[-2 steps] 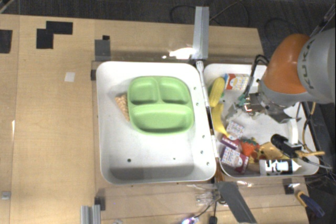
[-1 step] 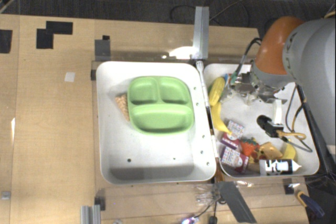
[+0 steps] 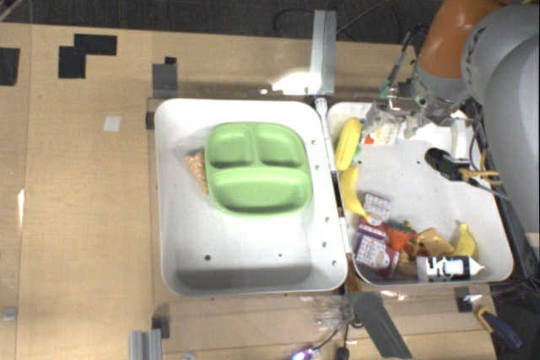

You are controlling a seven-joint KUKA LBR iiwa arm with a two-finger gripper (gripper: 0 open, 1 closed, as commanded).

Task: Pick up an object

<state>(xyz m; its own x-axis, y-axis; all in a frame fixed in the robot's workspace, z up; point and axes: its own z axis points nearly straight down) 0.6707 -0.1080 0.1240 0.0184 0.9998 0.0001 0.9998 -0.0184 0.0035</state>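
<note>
Gripper [image 3: 395,115] hangs over the right bin [image 3: 498,257] near a long yellow banana [image 3: 348,160], and I cannot tell its state because it looks blurry.

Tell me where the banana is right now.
The banana lies in the right bin, lengthwise against its left wall beside the divider, with the green sectioned plate across in the left bin and small packets just below-right of it.
</note>
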